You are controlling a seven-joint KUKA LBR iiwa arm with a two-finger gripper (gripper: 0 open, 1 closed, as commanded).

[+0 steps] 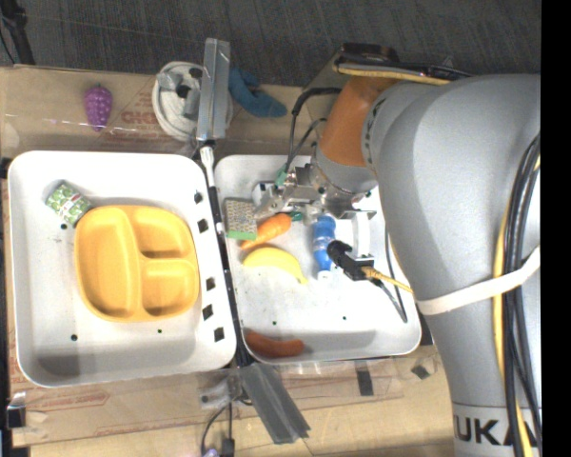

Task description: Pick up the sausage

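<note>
Far left of the claw, a purple grape bunch (pixel 97 105) sits on the bench (pixel 48 93), up behind the left bin (pixel 29 255). In that bin there's a small green-patterned can (pixel 65 201) in the back corner and a yellow divided tray (pixel 136 260) taking up most of the middle. Closer in, a white roll of something (pixel 179 98) and a blue thing (pixel 252 95) lie on the bench behind the bins.

The claw (pixel 287 196) is down in the right bin (pixel 400 336), near its back. Can't tell if it's open or closed from here, the wrist blocks too much. Just below-left of it is a grey scrubby pad (pixel 239 217), and a carrot (pixel 274 227) right under it. A banana (pixel 275 260) is a bit further toward the front, and a blue bottle (pixel 323 242) is just right of the claw. The sausage (pixel 276 345) lies well away from the claw, along the bin's front wall.
</note>
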